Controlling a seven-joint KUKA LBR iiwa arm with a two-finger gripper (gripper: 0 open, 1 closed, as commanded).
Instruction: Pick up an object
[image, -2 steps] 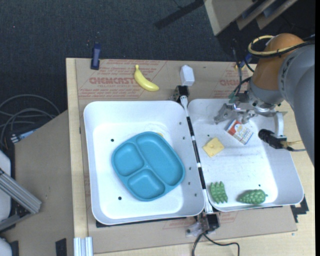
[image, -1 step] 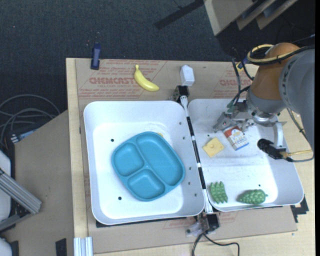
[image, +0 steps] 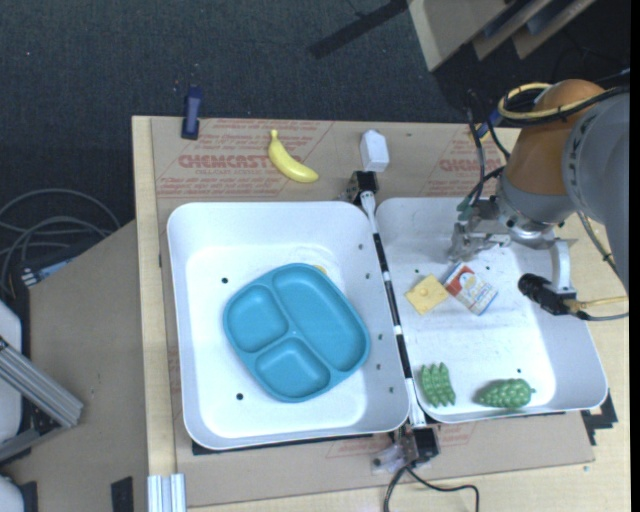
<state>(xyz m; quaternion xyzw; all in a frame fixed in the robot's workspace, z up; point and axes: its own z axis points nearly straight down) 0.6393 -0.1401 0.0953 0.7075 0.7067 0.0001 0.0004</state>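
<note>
The gripper (image: 468, 243) hangs low in the right bin (image: 560, 350), just above a small red-and-white carton (image: 470, 288) that lies beside a yellow cheese wedge (image: 427, 296), and I cannot tell from this slant whether it is spread or closed. The carton looks light and stiff with smooth, somewhat slippery printed faces, so a pinch across its narrow sides should serve best; its printing is too small to read. The cardboard (image: 230, 160) under the bins reads "CHEMCAST" in red, a toy banana (image: 291, 160) lies on it, and the left bin (image: 200, 250) bears a blue divided plate (image: 292, 331).
</note>
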